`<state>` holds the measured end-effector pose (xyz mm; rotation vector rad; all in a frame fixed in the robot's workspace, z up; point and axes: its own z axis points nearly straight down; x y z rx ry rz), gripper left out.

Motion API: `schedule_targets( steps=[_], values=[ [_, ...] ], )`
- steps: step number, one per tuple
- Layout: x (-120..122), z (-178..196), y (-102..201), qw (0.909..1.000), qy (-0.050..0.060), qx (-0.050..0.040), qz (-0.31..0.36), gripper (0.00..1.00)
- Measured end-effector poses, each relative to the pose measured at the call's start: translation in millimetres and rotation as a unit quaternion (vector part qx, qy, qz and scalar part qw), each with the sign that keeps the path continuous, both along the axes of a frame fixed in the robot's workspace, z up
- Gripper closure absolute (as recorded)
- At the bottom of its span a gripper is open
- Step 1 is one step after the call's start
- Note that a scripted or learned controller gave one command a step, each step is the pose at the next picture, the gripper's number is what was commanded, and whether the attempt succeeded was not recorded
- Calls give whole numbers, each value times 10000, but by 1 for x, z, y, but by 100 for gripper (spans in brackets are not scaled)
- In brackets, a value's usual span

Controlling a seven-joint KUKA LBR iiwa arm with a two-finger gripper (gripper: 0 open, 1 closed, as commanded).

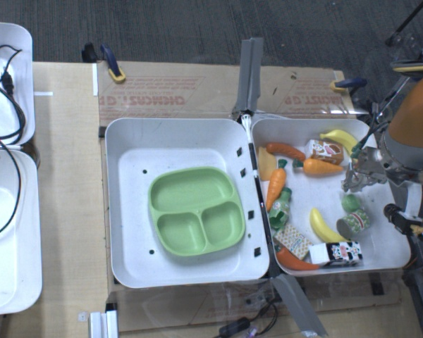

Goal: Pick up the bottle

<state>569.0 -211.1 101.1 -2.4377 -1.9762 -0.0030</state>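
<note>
The bottle, small and clear with a green label, lies on its side near the right bin's left wall, just below an upright orange carrot. My gripper hangs over the right half of that bin, well to the right of the bottle. Directly beneath it sit a green round piece and a small can. Nothing can be seen held in it.
The right bin also holds two bananas, more carrots, a snack bag, a patterned packet and a small carton. A green divided plate lies in the left bin.
</note>
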Motion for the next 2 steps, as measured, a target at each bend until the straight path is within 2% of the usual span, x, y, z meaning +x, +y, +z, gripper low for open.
schedule_targets(
  steps=[1, 2],
  values=[
    [-48, 16, 10, 9970, 2, -17, 771, 100],
    [-70, -5, 65, 9945, -57, -31, 1044, 100]
  ],
)
